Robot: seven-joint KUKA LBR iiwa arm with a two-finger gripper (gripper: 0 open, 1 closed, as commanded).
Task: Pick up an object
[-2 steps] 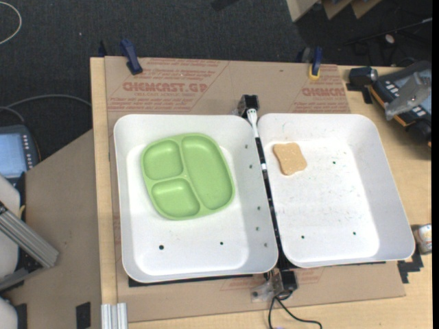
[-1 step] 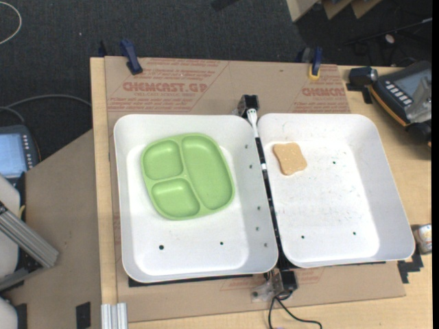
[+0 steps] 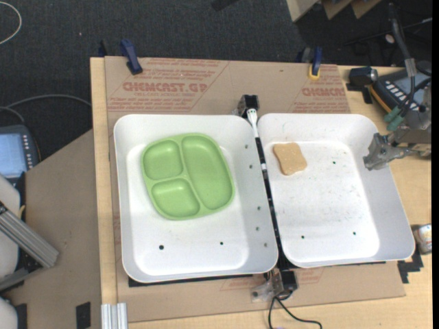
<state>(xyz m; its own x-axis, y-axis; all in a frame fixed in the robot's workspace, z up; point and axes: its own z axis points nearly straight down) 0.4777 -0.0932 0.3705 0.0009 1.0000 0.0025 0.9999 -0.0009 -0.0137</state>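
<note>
Broadly, a cardboard-covered bench [image 3: 206,81] is carrying two shallow white bins side by side, and red lettering is running across the board behind them. Blue clamps [image 3: 130,55] are gripping the board's far edge, one toward the left and another further right.

The left bin [image 3: 137,252] is holding a green divided plate [image 3: 187,176], which is lying flat in the bin's far-left portion, its three compartments facing up. The plate is sitting well apart from the bin's near edge.

The right bin [image 3: 329,232] is touching the left bin along a shared middle seam, where a thin black strip is running from front to back. Dark specks are dotting this bin's floor.

At the right bin's far-right rim, the gripper [image 3: 376,155] is hovering, a grey metal piece reaching in from the right side, with cables and other hardware trailing behind it. Nothing is showing between its fingers, and how far they are parted cannot be told from this angle.

Smallest of all, a tan sponge-like block [image 3: 290,158] is lying in the right bin's far-left corner area, just beside the middle seam. It is resting flat on the bin floor, tilted slightly, and sitting well apart from the gripper, which is across the bin from it.
</note>
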